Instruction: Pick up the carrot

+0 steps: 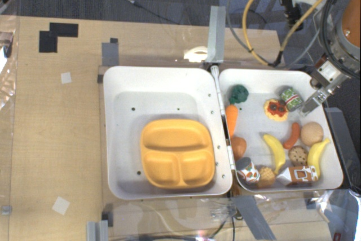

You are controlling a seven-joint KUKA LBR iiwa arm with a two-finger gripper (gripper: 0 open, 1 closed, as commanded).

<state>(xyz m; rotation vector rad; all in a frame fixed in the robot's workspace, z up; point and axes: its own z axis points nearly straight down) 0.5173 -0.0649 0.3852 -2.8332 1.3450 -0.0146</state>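
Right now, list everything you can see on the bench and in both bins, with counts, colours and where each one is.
Left bin: 1, white, left half of bench.
Divided tray: 1, yellow, in left bin.
Right bin: 1, white, beside the left bin.
Carrot: 1, orange, right bin, against its left wall.
Broccoli: 1, dark green, above the carrot.
Bananas: 2, yellow, lower right bin.
Sausage: 1, red-orange, between the bananas.
Cookie: 1, brown, below the sausage.
Hand: 1, grey, over right bin's upper right corner.

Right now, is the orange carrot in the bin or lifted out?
In. The orange carrot lies flat by the right white bin's left wall, gripper apart.
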